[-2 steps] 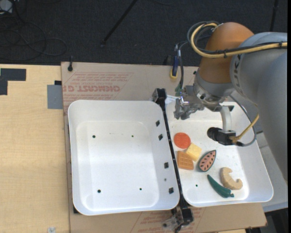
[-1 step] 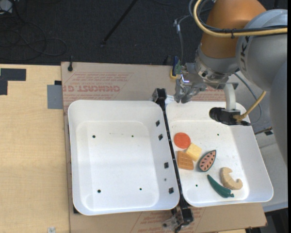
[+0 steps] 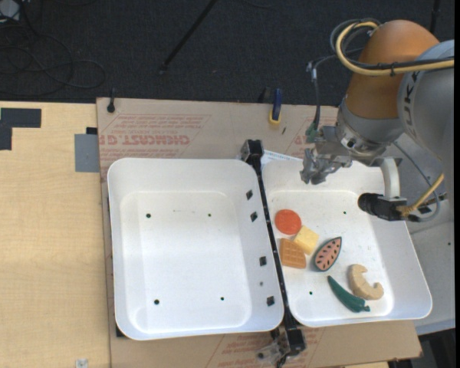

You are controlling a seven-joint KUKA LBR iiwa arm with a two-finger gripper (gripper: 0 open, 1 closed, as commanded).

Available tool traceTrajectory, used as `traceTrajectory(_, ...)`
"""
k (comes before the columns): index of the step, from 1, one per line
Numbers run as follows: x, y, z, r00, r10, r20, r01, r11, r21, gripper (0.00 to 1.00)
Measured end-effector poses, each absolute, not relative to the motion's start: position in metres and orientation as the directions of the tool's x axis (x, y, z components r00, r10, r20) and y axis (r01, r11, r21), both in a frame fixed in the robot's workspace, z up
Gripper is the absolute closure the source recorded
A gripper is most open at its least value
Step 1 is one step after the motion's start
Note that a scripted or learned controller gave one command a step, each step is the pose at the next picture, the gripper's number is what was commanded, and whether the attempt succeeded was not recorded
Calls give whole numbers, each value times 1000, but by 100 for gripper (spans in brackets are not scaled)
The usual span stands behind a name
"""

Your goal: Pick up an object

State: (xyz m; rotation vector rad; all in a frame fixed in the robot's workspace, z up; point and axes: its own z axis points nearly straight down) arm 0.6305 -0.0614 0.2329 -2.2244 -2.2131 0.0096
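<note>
hovering over the far edge of the right bin (image 3: 414, 278), the gripper (image 3: 317, 173) hangs with nothing between its tips; whether they are spread or pressed together cannot be told. the objects lie nearer than it, well apart from it: orange disc (image 3: 287, 221), yellow block (image 3: 306, 240) touching a waffle-like orange piece (image 3: 292, 254), a dark oval slice (image 3: 327, 254), a green pod (image 3: 346, 295) beside a tan curved piece (image 3: 364, 282). left bin (image 3: 123, 228) alongside.
</note>
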Motion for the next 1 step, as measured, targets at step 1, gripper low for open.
traceTrajectory(1,646,-33,339,-4,1000,0,1000,4,9,100)
